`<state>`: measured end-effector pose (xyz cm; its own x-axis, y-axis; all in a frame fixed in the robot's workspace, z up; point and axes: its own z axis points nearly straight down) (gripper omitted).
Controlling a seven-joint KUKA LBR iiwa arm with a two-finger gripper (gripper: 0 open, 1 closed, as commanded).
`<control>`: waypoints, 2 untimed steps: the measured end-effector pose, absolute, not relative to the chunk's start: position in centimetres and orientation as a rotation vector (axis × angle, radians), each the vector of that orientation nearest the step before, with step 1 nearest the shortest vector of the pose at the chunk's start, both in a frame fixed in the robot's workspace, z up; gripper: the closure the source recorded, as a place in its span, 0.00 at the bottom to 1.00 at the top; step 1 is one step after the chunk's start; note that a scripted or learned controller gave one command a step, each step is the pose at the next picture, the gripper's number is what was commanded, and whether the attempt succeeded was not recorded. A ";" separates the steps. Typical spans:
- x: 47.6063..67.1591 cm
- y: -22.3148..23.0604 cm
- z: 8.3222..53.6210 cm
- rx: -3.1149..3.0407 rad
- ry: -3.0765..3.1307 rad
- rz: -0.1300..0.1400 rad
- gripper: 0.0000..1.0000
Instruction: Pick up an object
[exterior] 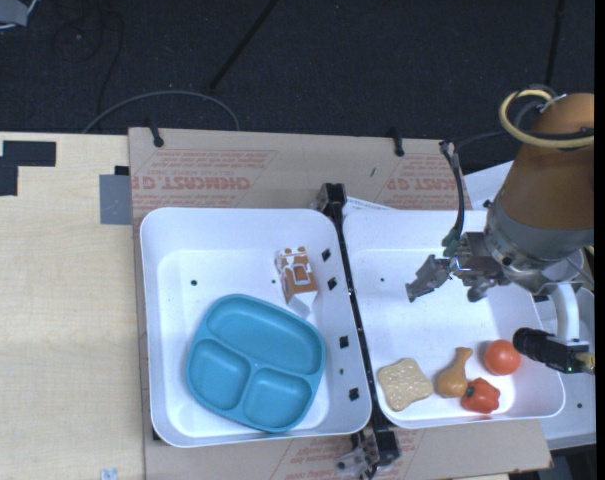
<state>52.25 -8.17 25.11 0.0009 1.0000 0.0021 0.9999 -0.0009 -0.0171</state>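
- I see four small things grouped in the lower part of the right bin (pixel 382 268): a tan cracker-like piece (pixel 403 383), a tan gourd-shaped piece (pixel 453 374), a round orange-red ball (pixel 501 357) and a red piece (pixel 481 396).
- The gourd-shaped piece has its long axis running from lower left to upper right, narrow end up; the red piece touches its lower right side, and the ball sits just above the red piece.
- The cracker-like piece lies flat near the bin's lower left corner.
- The left bin (pixel 172 258) carries a blue divided plate (pixel 254 361), tilted across the lower half, and a small orange-and-white block (pixel 297 271) above it by the divider.
- Both bins rest on a cardboard sheet (pixel 232 173) on the pale wood counter (pixel 52 318); dark carpet and cables fill the top of the frame.
- The arm enters from the right, orange band uppermost, wrist angled left.
- The tool (pixel 447 276) hangs over the middle of the right bin, above the group, holding nothing; I cannot tell its opening.
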 end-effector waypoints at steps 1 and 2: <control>52.4 -8.2 25.8 -2.217 -2.220 0.004 0.00; 51.9 -7.6 19.7 -2.217 -2.218 0.006 0.00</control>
<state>51.92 -7.63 19.71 -0.0006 1.0000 0.0015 1.0000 0.0006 -0.0070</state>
